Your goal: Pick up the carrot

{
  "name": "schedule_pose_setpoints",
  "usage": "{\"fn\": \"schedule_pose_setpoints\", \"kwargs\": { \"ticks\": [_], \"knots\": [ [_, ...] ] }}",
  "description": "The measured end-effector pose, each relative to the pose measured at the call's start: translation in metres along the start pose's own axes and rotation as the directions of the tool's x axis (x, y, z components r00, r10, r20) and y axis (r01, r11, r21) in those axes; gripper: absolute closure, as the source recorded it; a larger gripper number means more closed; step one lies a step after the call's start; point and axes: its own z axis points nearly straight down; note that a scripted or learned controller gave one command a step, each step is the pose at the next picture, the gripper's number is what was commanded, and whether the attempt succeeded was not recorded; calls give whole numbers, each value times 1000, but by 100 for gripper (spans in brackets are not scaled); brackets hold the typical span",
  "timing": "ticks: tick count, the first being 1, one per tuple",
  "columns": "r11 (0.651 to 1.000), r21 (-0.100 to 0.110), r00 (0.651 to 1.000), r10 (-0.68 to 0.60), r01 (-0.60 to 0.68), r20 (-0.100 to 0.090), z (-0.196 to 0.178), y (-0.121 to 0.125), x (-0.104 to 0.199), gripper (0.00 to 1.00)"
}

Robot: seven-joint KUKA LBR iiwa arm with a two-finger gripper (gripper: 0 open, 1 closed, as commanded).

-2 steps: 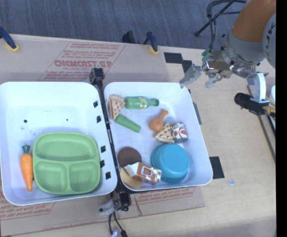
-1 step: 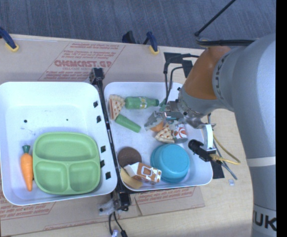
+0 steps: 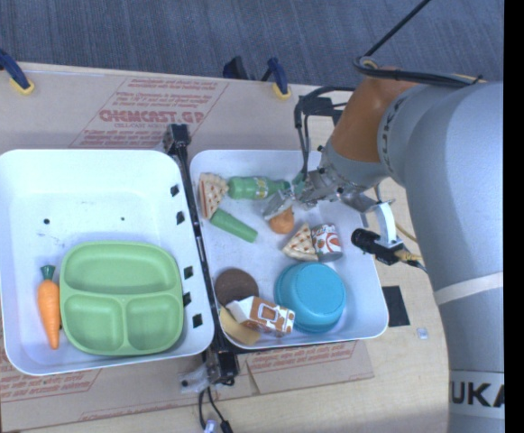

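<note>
While the carrot (image 3: 50, 306) lies in the left bin (image 3: 18, 183), along the left edge of a green divided plate (image 3: 122, 298), the gripper (image 3: 293, 199) hangs low over the right bin (image 3: 370, 318), well apart from it. Whether the gripper is open or closed cannot be told from this view. Just under it sit an orange piece (image 3: 282, 221) and a green bottle (image 3: 252, 188); nearby lie a green cylinder (image 3: 234, 225), a blue bowl (image 3: 311, 296) and a brown disc (image 3: 235, 286).
</note>
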Motion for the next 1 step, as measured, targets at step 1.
{"fn": "schedule_pose_setpoints", "kwargs": {
  "ticks": [1],
  "knots": [
    [1000, 0, 1000, -7, 7, 0, -11, 1, 1, 100]
  ]
}}
